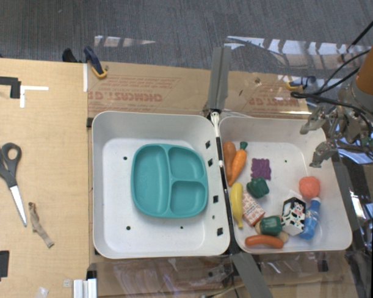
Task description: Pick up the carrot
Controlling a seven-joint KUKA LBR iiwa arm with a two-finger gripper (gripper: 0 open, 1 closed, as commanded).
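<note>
At the right edge of the view, the arm [367, 75] is cut off by the frame, so that little more than a patch of its orange band and a tangle of dark cables is seen; the jaws [321, 141] are seen there as grey metal parts over the right bin's far right rim, and whether they are open or closed cannot be told, though nothing is seen between them. Most of the left side is taken up by the desk [36, 170], on which scissors [8, 176] are laid, their handles partly cut by the left edge. A left bin [102, 191] is occupied by a teal divided plate [170, 180]. A right bin [333, 239] is crowded with small toys. The carrot [236, 164] is found at that bin's left side, near the dividing wall, lying lengthwise with its green top towards the far rim, just beside an orange piece that is hard to identify. A yellow banana-like piece [236, 203] lies nearer the camera along the same wall. A purple item [261, 169], a dark green item [258, 187], an orange ball [309, 186], a black-and-white cow-patterned carton [293, 215], a blue bottle [311, 218] and a sausage [264, 241] are spread between the carrot and the jaws, which are well apart.
</note>
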